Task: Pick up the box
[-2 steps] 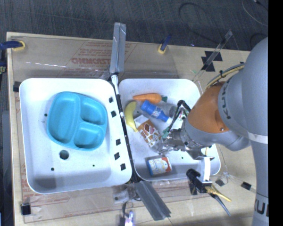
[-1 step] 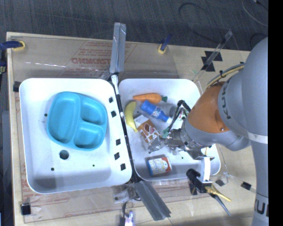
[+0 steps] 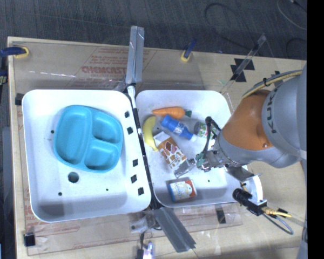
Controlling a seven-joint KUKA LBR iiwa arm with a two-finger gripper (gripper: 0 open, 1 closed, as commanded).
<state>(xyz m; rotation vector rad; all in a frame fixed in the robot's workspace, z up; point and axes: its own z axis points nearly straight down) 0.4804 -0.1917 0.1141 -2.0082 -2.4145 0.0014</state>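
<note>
Dark grey carpet floor (image 3: 70, 9) surrounds a pale wooden bench (image 3: 205, 63); black cables (image 3: 221, 15) trail across it

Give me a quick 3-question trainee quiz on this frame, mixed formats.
1. True or false: the blue tray lies in the same bin as the carrot.
2. Multiple choice: what lies directly left of the blue bottle? A) the can B) the banana C) the carrot
3. Fill in: the gripper sits over the ___ bin, beside the box.

Key:
1. False. The tray is in the left bin; the carrot is in the right bin.
2. B, the banana. The can lies near the front wall.
3. Right.
</note>
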